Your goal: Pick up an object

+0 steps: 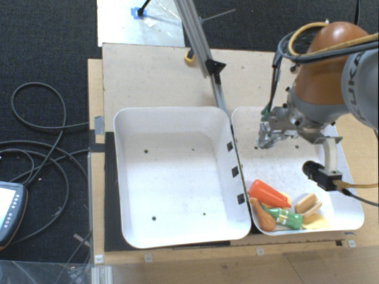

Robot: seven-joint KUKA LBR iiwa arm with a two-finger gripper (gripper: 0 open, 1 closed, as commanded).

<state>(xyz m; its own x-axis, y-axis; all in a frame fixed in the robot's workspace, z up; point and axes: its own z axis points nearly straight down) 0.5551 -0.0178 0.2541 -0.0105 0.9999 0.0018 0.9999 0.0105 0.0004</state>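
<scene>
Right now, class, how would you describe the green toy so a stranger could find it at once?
Look in the right bin, at its near end where the toys are piled. The green toy lies between the orange carrot and a tan bun. It is the pile's one green thing.

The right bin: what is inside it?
In the right bin, at its near end, lie an orange carrot, a green bottle, a hot dog and another orange piece. The arm covers its far part.

Part of a brand name, the letters "UK", can be read on the grey arm (362, 81) at the right edge of the frame.
</scene>
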